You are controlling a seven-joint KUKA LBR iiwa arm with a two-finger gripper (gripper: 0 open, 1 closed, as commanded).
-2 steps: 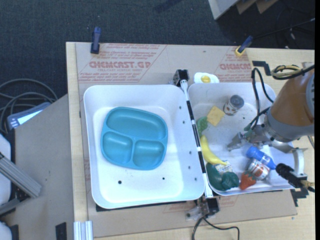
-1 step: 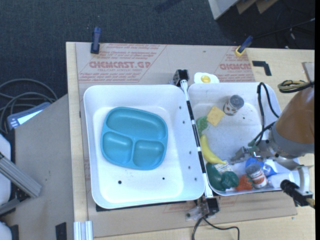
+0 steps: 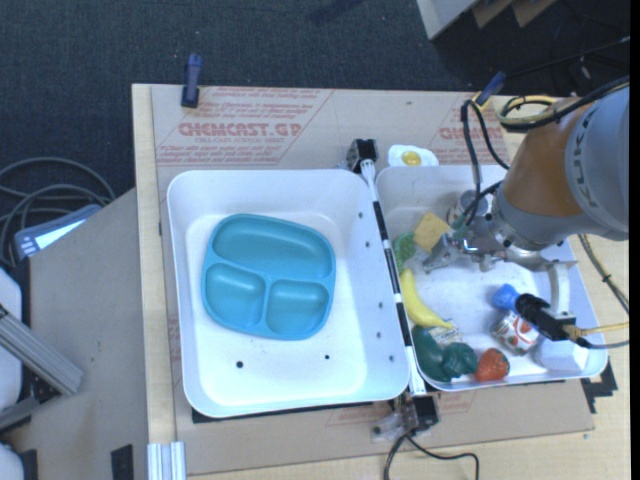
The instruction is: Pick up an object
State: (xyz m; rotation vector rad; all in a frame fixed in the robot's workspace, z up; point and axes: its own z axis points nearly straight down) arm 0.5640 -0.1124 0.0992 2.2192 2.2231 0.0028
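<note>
The right bin (image 3: 478, 180) holds several small objects. A yellow block (image 3: 432, 231) and a light green piece (image 3: 405, 248) lie near its left wall. A banana (image 3: 421, 305) lies below them. A dark green toy (image 3: 446, 356) and a red strawberry (image 3: 492, 365) sit at the front edge. A small can with a blue cap (image 3: 511, 320) lies to the right. My gripper (image 3: 447, 250) is low inside this bin, just right of the yellow block and above the banana. Nothing shows as held.
The left bin (image 3: 190, 268) bears a blue divided plate (image 3: 268, 276). A white and yellow object (image 3: 410, 156) rests behind the right bin. Black clips (image 3: 361, 152) join the bins. Cables (image 3: 500, 118) hang over the arm. A white item (image 3: 562, 360) lies at the right bin's front corner.
</note>
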